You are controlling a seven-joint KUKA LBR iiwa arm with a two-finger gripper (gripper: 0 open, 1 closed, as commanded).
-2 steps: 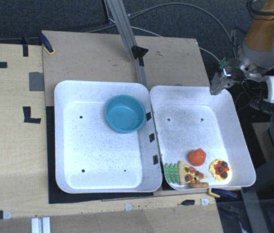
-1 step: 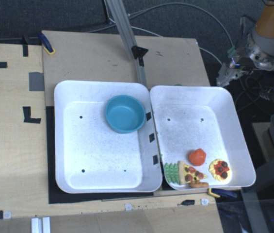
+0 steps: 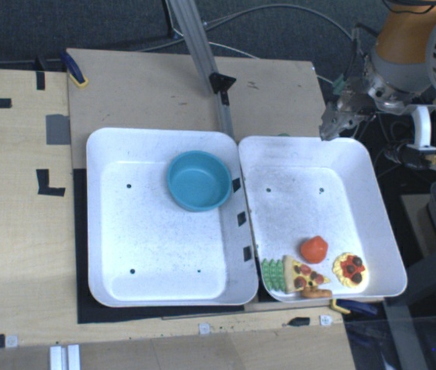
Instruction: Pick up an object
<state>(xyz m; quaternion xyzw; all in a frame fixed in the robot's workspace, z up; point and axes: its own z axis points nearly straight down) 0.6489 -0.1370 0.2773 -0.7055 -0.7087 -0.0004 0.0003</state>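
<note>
While the gripper [image 3: 333, 123], its state impossible to tell, is poised over the right bin's [image 3: 380, 199] far rim, the tomato [image 3: 314, 248] is left well below it.

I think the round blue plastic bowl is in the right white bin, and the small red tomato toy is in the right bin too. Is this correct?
Not quite. The camera view shows the round blue plastic bowl in the left white bin, near its back right corner. The small red tomato toy is in the right white bin, as you said.
</note>
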